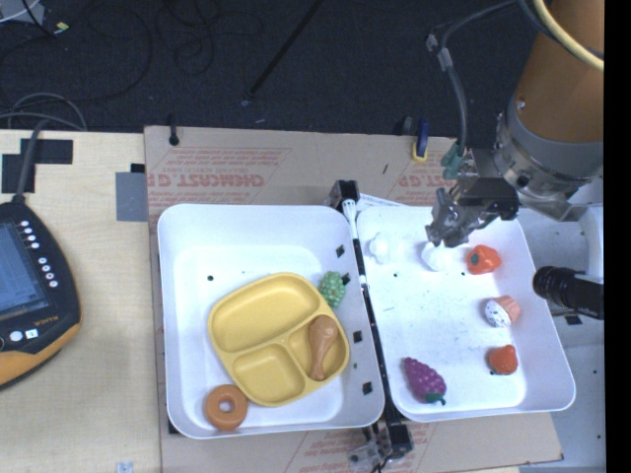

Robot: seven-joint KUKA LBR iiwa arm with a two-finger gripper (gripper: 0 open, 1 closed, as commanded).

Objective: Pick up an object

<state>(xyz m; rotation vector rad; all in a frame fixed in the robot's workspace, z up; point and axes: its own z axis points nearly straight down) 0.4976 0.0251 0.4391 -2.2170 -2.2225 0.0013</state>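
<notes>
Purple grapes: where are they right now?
The purple grapes lie in the right bin, near its front-left corner, left of the red toy and apart from the gripper.

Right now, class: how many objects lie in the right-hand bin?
6: white lump, white piece under the gripper, tomato, shell-like toy, red fruit, purple grapes. More may hide.

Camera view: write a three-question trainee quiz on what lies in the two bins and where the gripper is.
1. True or false: the chicken drumstick lies in the yellow divided tray.
2. Which bin holds the purple grapes? A. left bin B. right bin
3. Fill in: the gripper hangs over a small ____ object at the right bin's far end.

Key
1. True; it rests in the tray's right compartment.
2. B; near the front edge, with the doughnut across in the left bin.
3. White.
</notes>
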